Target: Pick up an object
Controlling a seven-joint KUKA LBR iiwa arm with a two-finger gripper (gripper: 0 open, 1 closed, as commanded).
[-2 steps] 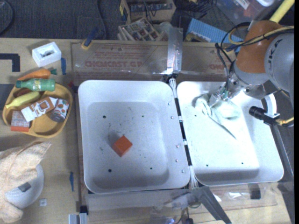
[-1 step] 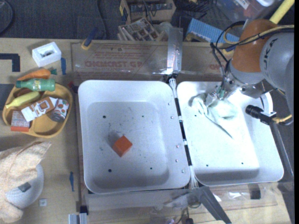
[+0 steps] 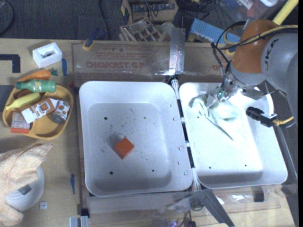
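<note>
Two white bins sit side by side on a wooden bench (image 3: 59,167).

Hard bits first. The gripper (image 3: 218,97) sits low in the right bin (image 3: 246,160), toward its 11 o'clock corner, and is washed out by glare. Can't tell if it is spread or closed, or if it grips anything. Just beside it, at its 5 o'clock, is a pale item (image 3: 226,112), whitish-green and blurred. Its shape is unclear, and a thin streak runs off it toward 5 o'clock. Whether it touches the gripper: can't tell. The arm (image 3: 284,60) reaches in from 2 o'clock, grey with an orange band, cut off by the frame at right.

In the left bin (image 3: 142,103) the cube (image 3: 124,147) is orange and easy to see. It sits alone, a little toward 7 o'clock of the bin's centre, well apart from the gripper. Dark specks on that bin's bottom are too small to identify.

On the bench at 9 o'clock is a yellow bowl (image 3: 45,135) with a green bottle (image 3: 37,85) lying across its top and packets inside, labels unreadable. A white box (image 3: 47,54) is at 10 o'clock. A beige cloth (image 3: 21,171) at 7 o'clock is cut by the frame edge. A clear sheet (image 3: 123,63) with red lettering lies behind the bins at 12 o'clock, text not legible.

Beyond the bench at 12 o'clock are a wooden crate (image 3: 142,30), cables and dark floor (image 3: 57,8).
</note>
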